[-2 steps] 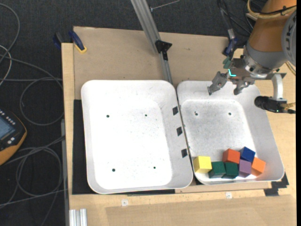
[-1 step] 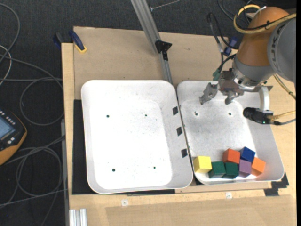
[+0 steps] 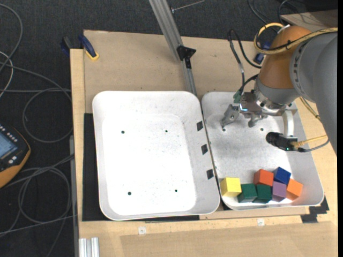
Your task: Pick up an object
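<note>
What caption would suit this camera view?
Grey arm's gripper hovers over the right bin, far from the coloured blocks clustered at its near edge.

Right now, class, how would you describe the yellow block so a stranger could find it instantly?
Look in the right-hand bin, along its near edge, where a cluster of coloured blocks sits. The yellow block is at the cluster's left end, beside a green block, and it is the only yellow one.

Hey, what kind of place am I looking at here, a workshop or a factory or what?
Most likely a robotics lab. A robot arm reaches over two white bins on a wooden bench, coloured toy blocks sit in the right bin, and loose cables trail over the dark carpet.
</note>
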{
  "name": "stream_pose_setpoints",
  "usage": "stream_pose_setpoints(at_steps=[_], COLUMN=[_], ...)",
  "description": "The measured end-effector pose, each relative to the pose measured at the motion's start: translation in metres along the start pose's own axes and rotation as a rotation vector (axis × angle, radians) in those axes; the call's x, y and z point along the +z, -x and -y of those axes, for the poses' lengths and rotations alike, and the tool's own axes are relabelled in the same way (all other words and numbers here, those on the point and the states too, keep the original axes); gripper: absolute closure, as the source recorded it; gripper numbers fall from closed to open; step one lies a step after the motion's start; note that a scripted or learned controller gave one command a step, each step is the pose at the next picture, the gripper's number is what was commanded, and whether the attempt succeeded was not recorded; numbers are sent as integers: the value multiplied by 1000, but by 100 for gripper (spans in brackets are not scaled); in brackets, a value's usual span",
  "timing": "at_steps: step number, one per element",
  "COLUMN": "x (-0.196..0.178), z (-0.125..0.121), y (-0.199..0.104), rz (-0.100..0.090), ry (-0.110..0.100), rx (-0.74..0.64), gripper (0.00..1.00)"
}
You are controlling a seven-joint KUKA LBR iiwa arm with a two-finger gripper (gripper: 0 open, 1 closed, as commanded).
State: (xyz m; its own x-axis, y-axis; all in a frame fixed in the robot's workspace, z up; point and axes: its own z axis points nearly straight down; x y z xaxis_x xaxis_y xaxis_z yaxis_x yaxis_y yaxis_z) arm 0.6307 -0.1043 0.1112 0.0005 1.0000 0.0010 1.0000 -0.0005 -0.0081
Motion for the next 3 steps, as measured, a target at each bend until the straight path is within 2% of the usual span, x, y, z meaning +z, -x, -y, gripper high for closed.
stream_pose_setpoints(at_steps=[1, 2, 3], x=[12, 0, -44], z=[0, -1, -1], y=[-1, -1, -2], rz=[0, 0, 1], ry=[4, 9, 14], rx=[0, -1, -2], gripper=[0, 100, 100])
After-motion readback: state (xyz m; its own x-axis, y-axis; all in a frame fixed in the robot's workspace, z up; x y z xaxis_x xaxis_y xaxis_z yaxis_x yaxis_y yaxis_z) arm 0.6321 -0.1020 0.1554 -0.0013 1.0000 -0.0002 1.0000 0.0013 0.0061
